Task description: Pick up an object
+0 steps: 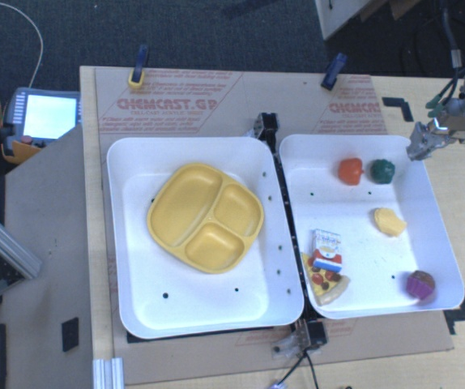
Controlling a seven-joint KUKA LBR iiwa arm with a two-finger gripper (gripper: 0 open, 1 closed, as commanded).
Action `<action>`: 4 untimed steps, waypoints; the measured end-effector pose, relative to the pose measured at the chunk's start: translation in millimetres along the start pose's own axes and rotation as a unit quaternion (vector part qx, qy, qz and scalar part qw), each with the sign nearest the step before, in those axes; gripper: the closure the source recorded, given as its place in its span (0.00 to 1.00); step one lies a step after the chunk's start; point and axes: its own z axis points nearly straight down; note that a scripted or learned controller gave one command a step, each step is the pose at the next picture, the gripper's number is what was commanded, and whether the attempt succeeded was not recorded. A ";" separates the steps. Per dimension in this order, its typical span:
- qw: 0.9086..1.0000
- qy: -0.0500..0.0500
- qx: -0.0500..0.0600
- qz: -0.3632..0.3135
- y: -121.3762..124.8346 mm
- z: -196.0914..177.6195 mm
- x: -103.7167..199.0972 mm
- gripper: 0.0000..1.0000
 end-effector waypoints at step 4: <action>1.000 0.003 0.003 -0.003 24.8 11.9 208.5 1.00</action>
